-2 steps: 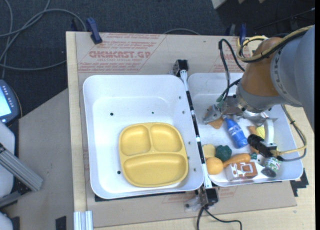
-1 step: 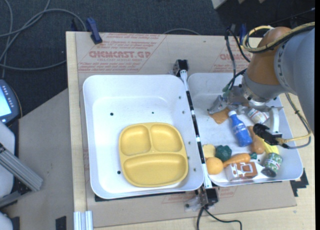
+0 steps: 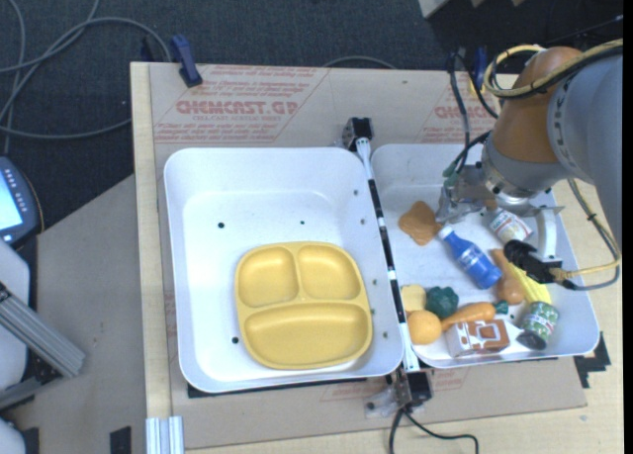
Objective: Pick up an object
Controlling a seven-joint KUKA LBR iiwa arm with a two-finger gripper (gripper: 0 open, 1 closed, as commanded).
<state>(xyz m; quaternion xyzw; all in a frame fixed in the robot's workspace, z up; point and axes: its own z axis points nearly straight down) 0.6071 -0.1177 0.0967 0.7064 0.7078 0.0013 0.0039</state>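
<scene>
My gripper (image 3: 453,205) hangs low in the right bin (image 3: 410,167), at its back left part. Just beside it to the left lies a tan, bread-like piece (image 3: 419,223). A blue bottle (image 3: 473,257) lies slanted just in front of the gripper. Nothing shows held in it. Toward the bin's front lie a yellow block (image 3: 411,297), a green broccoli piece (image 3: 442,298), an orange fruit (image 3: 424,326), a carrot (image 3: 471,313) and a white-and-orange carton (image 3: 481,337). The arm's grey and orange wrist (image 3: 524,131) hides the bin's back right.
The left bin (image 3: 198,195) holds a yellow divided plate (image 3: 302,304). At the right bin's right side lie a small can (image 3: 539,321), a yellow banana-like piece (image 3: 531,286) and a white-and-red can (image 3: 509,225). A black clip (image 3: 357,130) sits where the bins meet.
</scene>
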